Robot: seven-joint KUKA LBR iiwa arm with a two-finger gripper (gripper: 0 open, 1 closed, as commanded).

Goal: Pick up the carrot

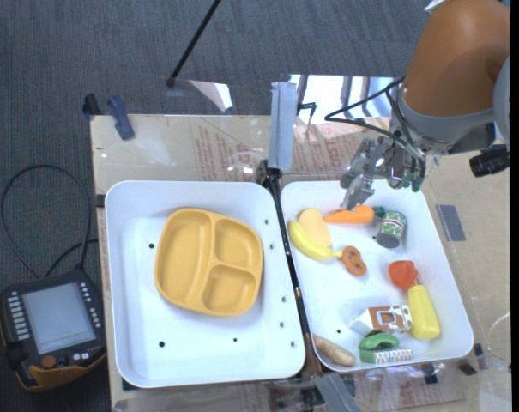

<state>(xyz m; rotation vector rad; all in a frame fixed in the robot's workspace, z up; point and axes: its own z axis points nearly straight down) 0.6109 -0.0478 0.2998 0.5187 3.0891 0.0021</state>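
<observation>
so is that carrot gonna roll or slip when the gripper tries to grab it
The carrot is tapered and round-bodied, lying flat on the smooth white bin floor, so a nudge would probably roll or pivot it. It looks like glossy moulded plastic: likely stiff, light, and somewhat slippery. The gripper sits right above its thin end.

Left bin point(130, 230) holds a yellow divided plate point(209, 261). Right bin point(443, 264) holds a banana point(309, 242), small can point(391, 227), yellow bottle point(423, 311) and pretzel point(354, 260). Pendant point(53, 324) lies left of my worktop point(182, 144).
</observation>
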